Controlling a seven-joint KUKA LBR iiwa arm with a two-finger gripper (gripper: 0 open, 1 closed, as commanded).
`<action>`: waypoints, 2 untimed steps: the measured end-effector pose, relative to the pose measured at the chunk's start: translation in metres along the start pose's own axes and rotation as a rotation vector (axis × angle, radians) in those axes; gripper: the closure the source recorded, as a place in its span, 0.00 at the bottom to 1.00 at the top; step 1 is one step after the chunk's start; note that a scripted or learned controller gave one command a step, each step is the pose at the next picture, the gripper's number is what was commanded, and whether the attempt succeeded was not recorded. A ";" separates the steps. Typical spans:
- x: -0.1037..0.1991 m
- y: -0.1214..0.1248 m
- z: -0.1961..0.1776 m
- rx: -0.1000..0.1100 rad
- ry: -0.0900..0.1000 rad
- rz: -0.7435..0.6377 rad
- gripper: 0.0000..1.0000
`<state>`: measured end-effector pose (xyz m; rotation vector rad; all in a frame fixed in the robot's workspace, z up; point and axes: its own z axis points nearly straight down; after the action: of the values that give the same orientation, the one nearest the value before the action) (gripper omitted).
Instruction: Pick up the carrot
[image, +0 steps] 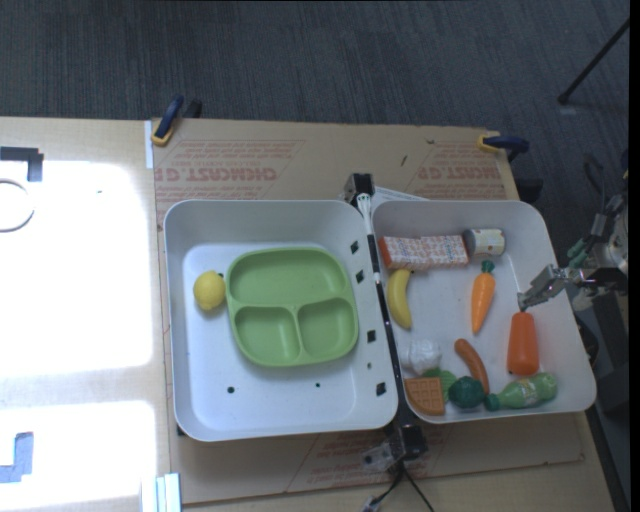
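Seen from above at a slant: carrot (482, 301) in the right bin (560, 320), lying near its middle, green top pointing toward the far wall, tip pointing to the near wall. Just left of the carrot, a banana (400, 299); beyond it, against the far wall, a long patterned box (424, 251) with a small tube-like item (486, 241) at its end. Right of the carrot, an orange bottle-like thing (522, 343), apart from it. Nearer than the carrot, a sausage (472, 363), a green round thing (465, 391), a green bottle (523, 391), a waffle (425, 394) and a pale lump (424, 354). Tool (533, 291) right of the carrot, over the bin's right rim, clear of the carrot, grasping nothing visible; released or clenched, cannot tell. Far left of the carrot, in the left bin (190, 400), a green divided plate (293, 306) with a lemon (209, 290) touching its left edge.
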<state>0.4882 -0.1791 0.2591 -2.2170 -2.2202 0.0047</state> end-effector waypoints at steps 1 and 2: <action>-0.010 0.055 0.055 -0.002 0.000 0.041 0.00; 0.031 0.103 0.169 -0.001 0.000 -0.016 0.00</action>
<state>0.5899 -0.1481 0.0899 -2.2000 -2.2379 0.0034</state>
